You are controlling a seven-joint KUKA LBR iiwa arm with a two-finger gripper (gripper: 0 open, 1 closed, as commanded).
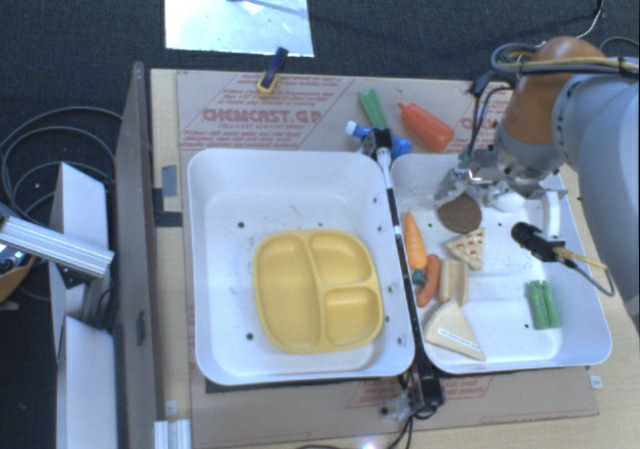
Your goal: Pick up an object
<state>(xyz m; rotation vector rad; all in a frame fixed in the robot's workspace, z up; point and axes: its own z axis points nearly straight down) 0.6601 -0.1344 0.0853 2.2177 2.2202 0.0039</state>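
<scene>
Camera view: I see cardboard bench [250, 117] on dark carpet [80, 17]; gripper [478, 180] at 2 o'clock, fingers' state unclear.

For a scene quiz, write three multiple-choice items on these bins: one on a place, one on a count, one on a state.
1. Where does the yellow tray lie?
A. In the left bin
B. In the right bin
C. On the floor

2. How many compartments does the yellow tray have?
A. Two
B. Three
C. Five

3. How does the carrot lie?
A. Standing upright on its tip
B. Flat in the right bin, near the wall between the bins
C. Inside the yellow tray

Answers:
1. A, since the tray sits on the floor of the left bin.
2. B, as ridges divide it into one tall section and two smaller ones.
3. B, because it lies lengthwise on the bin floor beside the dividing wall, below the gripper, which hovers over the brown disc.
</scene>
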